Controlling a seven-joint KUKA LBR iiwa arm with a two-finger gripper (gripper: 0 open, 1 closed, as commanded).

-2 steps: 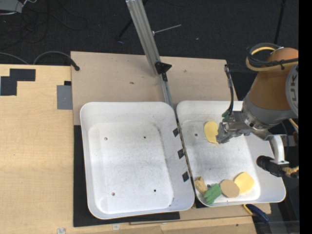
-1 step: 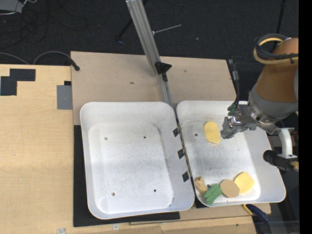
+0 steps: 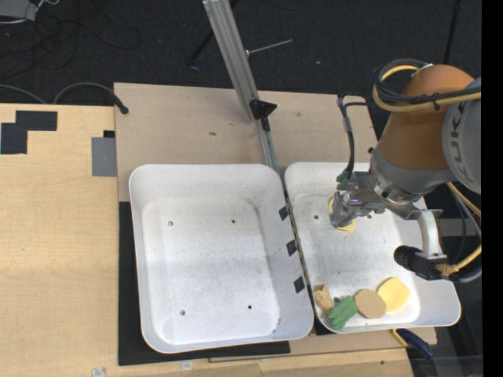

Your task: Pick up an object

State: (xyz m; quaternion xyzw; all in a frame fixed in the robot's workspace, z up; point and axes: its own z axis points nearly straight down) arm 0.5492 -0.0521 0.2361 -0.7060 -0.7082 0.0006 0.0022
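The gripper sits low in the right bin, near its 11 o'clock corner, over a pale yellow piece; its grip cannot be told. Green toy, tan disc and yellow disc crowd the 6 o'clock rim. The bin's middle floor lies open.

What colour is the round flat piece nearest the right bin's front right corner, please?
Yellow; the round piece shows in the camera view.
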